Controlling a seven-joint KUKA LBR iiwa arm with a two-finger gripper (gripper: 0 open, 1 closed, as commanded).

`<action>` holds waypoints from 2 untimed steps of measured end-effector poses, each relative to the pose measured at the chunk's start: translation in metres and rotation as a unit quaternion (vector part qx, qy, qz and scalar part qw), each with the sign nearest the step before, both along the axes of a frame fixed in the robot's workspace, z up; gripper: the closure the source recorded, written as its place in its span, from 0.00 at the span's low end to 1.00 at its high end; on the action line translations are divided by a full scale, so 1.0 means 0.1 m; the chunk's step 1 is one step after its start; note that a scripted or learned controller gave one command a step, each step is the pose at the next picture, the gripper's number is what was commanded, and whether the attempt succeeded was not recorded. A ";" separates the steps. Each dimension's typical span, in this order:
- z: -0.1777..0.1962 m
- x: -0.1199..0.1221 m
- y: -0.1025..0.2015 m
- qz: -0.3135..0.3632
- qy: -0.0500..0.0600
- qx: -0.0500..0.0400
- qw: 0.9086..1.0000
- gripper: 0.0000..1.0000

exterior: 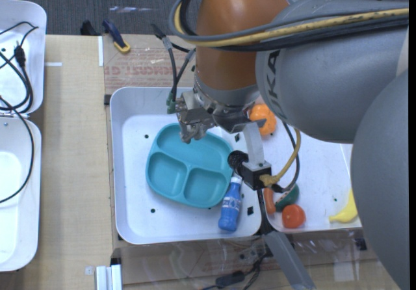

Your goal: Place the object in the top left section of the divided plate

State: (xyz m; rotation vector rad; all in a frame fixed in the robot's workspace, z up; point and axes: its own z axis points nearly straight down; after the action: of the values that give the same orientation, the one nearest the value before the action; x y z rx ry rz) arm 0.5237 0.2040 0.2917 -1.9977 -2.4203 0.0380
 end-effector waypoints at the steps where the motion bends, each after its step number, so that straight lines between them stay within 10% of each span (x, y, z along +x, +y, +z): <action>1: -1.37 -0.04 0.19 -0.011 -0.003 0.005 1.000 1.00; 2: -0.64 0.49 0.06 0.005 -0.005 0.005 1.000 1.00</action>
State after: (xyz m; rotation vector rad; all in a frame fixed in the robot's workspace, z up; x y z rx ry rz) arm 0.5724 0.2101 0.2281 -1.9874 -2.4310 0.0152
